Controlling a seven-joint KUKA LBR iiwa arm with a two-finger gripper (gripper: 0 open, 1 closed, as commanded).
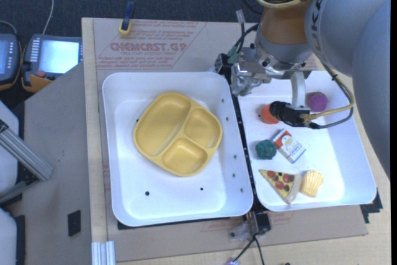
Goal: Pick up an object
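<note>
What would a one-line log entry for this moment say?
gripper: above right bin | pick: not confirmed | left bin: yellow plate | right bin: pizza slice, purple ball, more

The brown board point(155, 40) beneath the left bin point(124, 195) and the right bin point(347, 158) carries red printed letters reading "CHEMCAST GP"; the finer red lines above and below it are too small to read; the small red and white box point(289, 146) in the right bin has print, also not legible.

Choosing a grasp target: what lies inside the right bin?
Visible: purple ball, orange piece, green lump, red-and-white carton, pizza slice, yellow piece. The arm covers the right bin along its far edge.
</note>
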